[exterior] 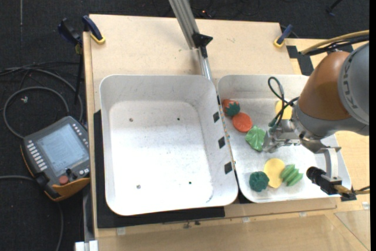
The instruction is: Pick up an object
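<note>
While the gripper (pixel 276 141) sits low in the right bin (pixel 252 84), right against the light green crinkly piece (pixel 256 138), I honestly can't tell if it's apart or together, the wrist blocks that bit. So nothing counts as picked yet imo. That green piece is mid-bin, with an orange round thing (pixel 241 121) just far-left of it and a small red and green item (pixel 231 107) beyond that. Toward the near edge there's a dark green lump (pixel 258 180) touching a yellow disc (pixel 274 170), plus a bright green ridged piece (pixel 291 174).

Risk as I see it: the piece looks thin and floppy, so it could slip out or just get shoved toward the orange one. Left bin (pixel 158 144) is well apart
</note>
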